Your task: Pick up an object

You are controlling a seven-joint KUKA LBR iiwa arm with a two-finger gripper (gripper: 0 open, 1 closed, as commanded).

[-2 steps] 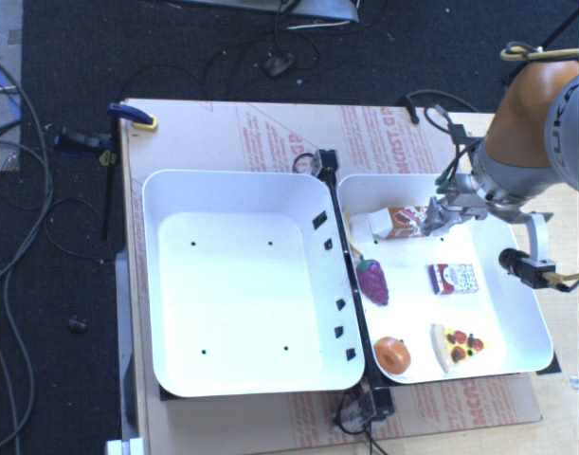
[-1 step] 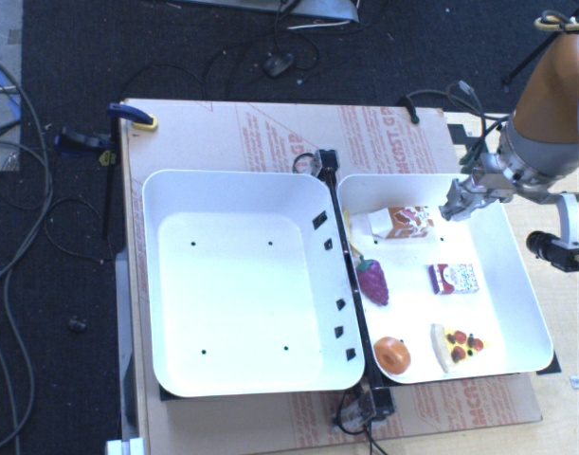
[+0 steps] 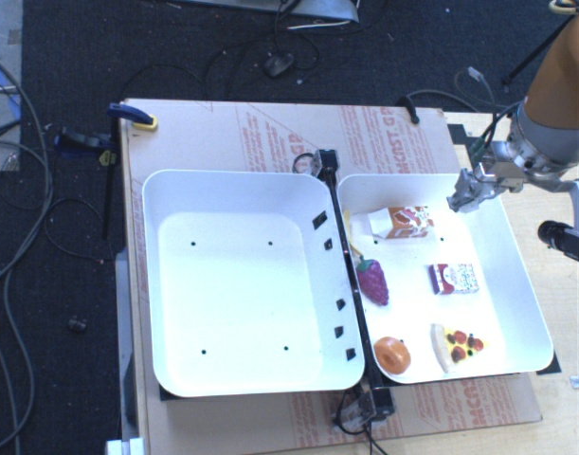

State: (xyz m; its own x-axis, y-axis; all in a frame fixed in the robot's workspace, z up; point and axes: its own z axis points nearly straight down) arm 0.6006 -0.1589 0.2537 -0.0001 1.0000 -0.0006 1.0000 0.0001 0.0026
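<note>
The right bin (image 3: 516, 282) holds several small items: a white and brown carton (image 3: 400, 222) at the back, a red and white packet (image 3: 454, 279) in the middle, a purple grape bunch (image 3: 372, 281) by the left wall, an orange fruit (image 3: 392, 354) at the front left and a pizza slice (image 3: 457, 346) at the front. My gripper (image 3: 465, 198) hangs over the bin's back right corner, right of the carton and apart from it. Nothing shows between its fingers.
The left bin (image 3: 175, 197) adjoins the right one, with a black clipped divider (image 3: 341, 263) between them. Both rest on a cardboard sheet (image 3: 270, 131). A blue and yellow clamp (image 3: 133, 115) sits at the sheet's back left corner. Cables lie on the dark floor around.
</note>
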